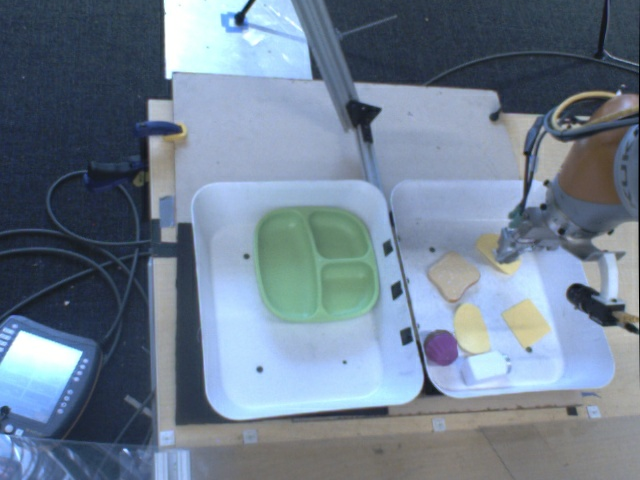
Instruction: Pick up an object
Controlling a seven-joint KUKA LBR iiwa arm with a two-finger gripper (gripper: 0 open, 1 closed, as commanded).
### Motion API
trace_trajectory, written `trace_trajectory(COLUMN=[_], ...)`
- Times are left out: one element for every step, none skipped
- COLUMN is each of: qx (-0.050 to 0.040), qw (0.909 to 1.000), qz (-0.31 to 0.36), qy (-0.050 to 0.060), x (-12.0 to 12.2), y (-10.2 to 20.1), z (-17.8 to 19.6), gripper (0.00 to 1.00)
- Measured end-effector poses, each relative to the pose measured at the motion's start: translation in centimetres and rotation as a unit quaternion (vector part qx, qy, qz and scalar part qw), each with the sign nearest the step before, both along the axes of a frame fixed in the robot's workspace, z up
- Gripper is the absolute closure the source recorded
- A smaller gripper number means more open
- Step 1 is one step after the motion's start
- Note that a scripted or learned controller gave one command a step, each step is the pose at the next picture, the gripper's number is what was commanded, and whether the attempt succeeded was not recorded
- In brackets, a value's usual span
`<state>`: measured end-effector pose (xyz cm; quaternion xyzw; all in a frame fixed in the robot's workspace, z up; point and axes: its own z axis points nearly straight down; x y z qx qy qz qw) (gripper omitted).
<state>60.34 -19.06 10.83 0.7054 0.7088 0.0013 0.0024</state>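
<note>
White bins: two side by side; right bin (580,368) is my landmark, left bin (225,368) sits touching it on its left.
Left bin contents: green divided plate (315,263), three compartments, nothing in them.
Right bin contents: tan toast-shaped piece (452,276) near centre; yellow oval piece (471,328) just below it; yellow square slice (525,323) toward the bin's right side; purple ball (441,347) at the lower-left corner; white block (485,367) on the bottom edge just beside the ball.
Likely target: yellow wedge (491,251) in the upper-middle of the right bin, partly hidden under the tool.
Gripper: gripper (510,247) low over the right bin, right on the wedge's edge.
Fingers: too small and dark to read; can't tell if spread or closed, or if anything is between them.
Held: nothing confirmed.
Stage: my guess, at the grasp attempt, no lift.
Risk 1: wedge looks thin and flat, so fingers could close on the floor and slide off.
Risk 2: contact is at the edge, not centre; piece could pivot or skid toward the toast piece.
Risk 3: pressing too low could jam fingertips on the bin floor.
</note>
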Motion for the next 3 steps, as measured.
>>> trace_trajectory(qx=[-0.0001, -0.0005, -0.0004], qw=[1.0, 1.0, 1.0], qz=[0.0, 0.0, 0.001], qy=[-0.001, -0.002, -0.002], x=[0.5, -0.1, 0.1], y=[-0.6, -0.7, -0.7], z=[4.6, 10.7, 15.7], gripper=[1.0, 1.0, 1.0])
